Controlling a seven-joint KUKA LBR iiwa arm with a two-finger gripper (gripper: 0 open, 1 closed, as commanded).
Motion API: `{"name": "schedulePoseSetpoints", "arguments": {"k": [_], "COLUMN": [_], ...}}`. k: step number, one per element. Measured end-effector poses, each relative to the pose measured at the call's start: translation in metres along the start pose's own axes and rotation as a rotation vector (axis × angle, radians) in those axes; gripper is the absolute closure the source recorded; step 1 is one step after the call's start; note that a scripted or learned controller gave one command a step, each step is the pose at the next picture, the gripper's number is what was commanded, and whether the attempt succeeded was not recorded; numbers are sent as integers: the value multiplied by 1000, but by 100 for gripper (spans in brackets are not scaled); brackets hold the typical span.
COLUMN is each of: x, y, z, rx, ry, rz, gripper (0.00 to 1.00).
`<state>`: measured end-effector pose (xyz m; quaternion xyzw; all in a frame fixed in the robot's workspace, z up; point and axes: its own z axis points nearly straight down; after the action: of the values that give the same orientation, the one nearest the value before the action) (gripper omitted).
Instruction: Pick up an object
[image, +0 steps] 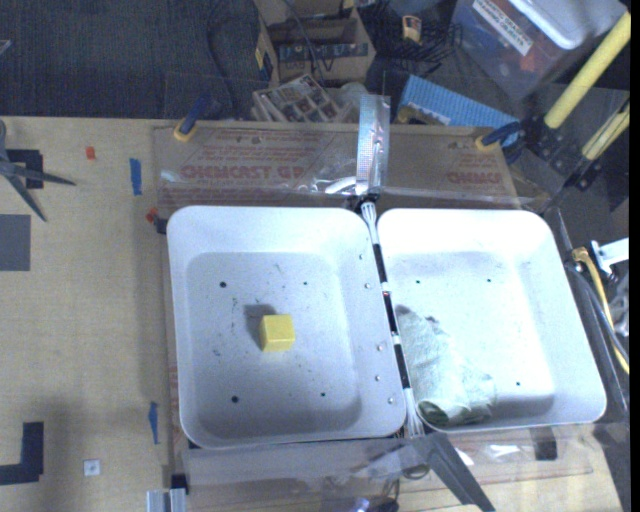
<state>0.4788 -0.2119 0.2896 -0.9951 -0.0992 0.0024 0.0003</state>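
A small yellow block (278, 332) lies near the middle of the left white bin (200, 240). A rolled, crumpled pale cloth (440, 372) lies along the left side of the right white bin (530, 250), reaching down to that bin's front left corner.
The two bins stand side by side on a wooden bench, with a cardboard sheet (330, 165) behind them. Blue and yellow clamps (195, 115) sit at the back corners. Cluttered boxes and cables lie beyond the bench's far edge.
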Motion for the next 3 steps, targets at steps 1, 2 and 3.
{"name": "schedulePoseSetpoints", "arguments": {"k": [1, 2, 3], "x": [-1, -1, -1], "y": [10, 10, 10], "z": [-29, -37, -45], "rx": [0, 2, 3], "ry": [0, -5, -9], "rz": [-52, -54, -53], "gripper": [100, 100, 100]}}
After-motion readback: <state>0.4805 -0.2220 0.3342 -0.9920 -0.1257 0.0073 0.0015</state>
